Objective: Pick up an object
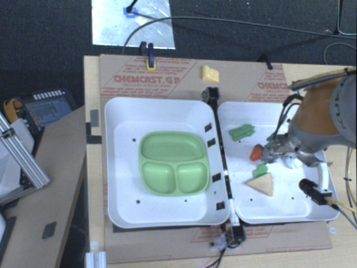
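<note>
Green tray [171, 164]; white bins [124, 121]; orange-red piece [256, 152]; yellow wedge [210, 73].

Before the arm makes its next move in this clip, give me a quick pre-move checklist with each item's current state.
1. Gripper is over the right bin, where the loose objects lie: ok.
2. A target lies close by: the red-orange piece sits right beside the gripper: ok.
3. Something is held between the jaws: cannot tell, the wrist hides them.
4. Neighbours leave room: the small green piece and the tan wedge crowd just below the red-orange piece: not ok.
5. The green ridged piece lies apart from the cluster, an easier alternative: ok.
6. Left bin holds the green divided tray, away from the arm: ok.
</note>
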`<control>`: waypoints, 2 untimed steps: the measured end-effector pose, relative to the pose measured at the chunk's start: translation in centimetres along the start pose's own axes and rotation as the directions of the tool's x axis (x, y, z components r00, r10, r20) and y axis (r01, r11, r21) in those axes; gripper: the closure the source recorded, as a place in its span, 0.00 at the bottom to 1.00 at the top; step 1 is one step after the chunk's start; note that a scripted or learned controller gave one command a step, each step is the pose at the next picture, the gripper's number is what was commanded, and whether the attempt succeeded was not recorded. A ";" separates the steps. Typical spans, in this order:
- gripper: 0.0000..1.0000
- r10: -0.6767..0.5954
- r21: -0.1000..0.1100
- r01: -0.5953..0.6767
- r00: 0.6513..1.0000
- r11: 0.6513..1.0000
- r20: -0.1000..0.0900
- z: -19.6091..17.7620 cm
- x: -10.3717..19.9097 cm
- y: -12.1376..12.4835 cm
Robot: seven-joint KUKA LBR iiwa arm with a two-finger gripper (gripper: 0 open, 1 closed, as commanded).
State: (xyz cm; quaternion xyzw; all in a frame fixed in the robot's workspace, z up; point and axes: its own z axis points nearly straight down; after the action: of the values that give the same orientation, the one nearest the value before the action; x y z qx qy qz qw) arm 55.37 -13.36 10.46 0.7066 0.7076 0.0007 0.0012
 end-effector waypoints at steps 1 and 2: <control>1.00 -0.003 -0.004 0.003 1.000 1.000 0.001 -6.4 0.2 0.1; 1.00 -0.003 -0.005 0.003 1.000 1.000 0.001 -11.8 0.1 0.3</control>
State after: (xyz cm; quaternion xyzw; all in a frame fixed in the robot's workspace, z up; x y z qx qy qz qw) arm 55.64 -13.22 22.28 0.7055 0.7087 0.0020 0.0032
